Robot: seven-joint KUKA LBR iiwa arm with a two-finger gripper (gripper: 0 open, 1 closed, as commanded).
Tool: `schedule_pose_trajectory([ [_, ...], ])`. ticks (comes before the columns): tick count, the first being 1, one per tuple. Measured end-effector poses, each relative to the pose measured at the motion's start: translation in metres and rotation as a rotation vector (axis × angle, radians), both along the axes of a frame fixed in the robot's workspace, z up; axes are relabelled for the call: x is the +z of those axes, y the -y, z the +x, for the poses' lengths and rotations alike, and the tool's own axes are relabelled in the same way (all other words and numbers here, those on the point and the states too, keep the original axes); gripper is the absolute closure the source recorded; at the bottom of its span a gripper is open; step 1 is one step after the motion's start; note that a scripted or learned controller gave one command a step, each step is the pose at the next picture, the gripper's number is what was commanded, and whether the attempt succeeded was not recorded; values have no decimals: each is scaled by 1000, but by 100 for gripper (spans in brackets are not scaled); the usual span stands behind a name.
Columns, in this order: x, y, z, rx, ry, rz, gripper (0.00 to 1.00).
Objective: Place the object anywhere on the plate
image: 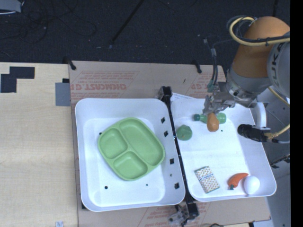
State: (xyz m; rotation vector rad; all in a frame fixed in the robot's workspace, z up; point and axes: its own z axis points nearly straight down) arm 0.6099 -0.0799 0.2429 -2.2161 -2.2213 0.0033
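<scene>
White egg-shaped object lies at the right bin's five o'clock, green three-compartment plate fills the left bin, claw above an orange oval piece, grip state unclear.

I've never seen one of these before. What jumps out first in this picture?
Probably the green plate, split into three compartments, lying in the left white bin. Next, the grey and orange arm reaching in from the right, its hand right above a small brown object in the right bin, where an orange pepper and a white egg lie together.
</scene>
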Motion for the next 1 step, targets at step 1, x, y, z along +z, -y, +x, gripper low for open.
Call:
schedule_pose_trajectory([
  [1,1,-49,3,-1,0,-1,100],
])
